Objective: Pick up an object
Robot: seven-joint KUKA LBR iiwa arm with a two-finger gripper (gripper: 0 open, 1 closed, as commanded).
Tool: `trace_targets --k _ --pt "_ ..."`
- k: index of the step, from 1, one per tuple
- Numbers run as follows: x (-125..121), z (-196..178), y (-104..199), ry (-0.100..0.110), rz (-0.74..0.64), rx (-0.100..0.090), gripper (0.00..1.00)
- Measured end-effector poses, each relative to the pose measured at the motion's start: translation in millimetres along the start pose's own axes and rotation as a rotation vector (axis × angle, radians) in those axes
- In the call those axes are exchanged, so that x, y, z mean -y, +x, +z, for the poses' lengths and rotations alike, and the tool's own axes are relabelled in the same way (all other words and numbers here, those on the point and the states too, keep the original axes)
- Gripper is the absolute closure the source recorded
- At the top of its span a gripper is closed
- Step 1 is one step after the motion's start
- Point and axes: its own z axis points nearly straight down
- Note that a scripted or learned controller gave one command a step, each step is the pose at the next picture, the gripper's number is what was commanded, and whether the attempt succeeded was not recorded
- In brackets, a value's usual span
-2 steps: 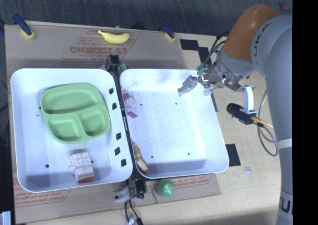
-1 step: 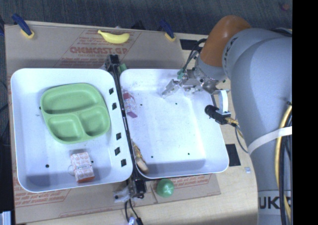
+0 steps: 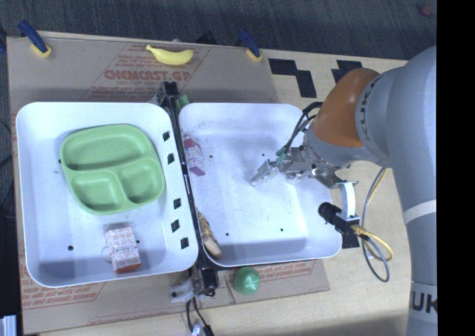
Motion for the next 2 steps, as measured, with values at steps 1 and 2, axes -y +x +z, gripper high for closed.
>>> trace_targets --k 1,2 --pt "-96 -43 6 -0.006 0.001 0.0 0.0" --pt "-11 -15 0 0.001 0.0 0.0 0.0"
